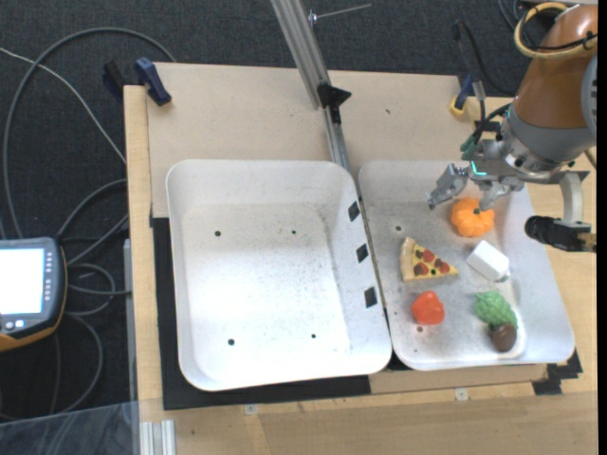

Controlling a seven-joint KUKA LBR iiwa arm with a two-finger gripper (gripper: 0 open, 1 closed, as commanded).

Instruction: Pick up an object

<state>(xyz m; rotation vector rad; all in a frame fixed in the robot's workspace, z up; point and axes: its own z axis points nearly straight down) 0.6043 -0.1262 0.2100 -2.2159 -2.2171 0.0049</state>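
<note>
jaws spread open just over pumpkin (right bin) | nothing gripped | pick not yet made; closing and lifting remain

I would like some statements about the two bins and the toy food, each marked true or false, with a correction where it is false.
1. The pizza slice lies in the bin on the right. True.
2. The gripper is above the orange pumpkin, its fingers spread. True.
3. The red tomato lies in the bin on the left. False: it is in the right bin, just below the pizza slice.
4. The white block sits on top of the pizza slice. False: it lies beside it, apart.
5. The gripper has lifted the broccoli. False: the broccoli lies on the bin floor, near the brown piece.
</note>
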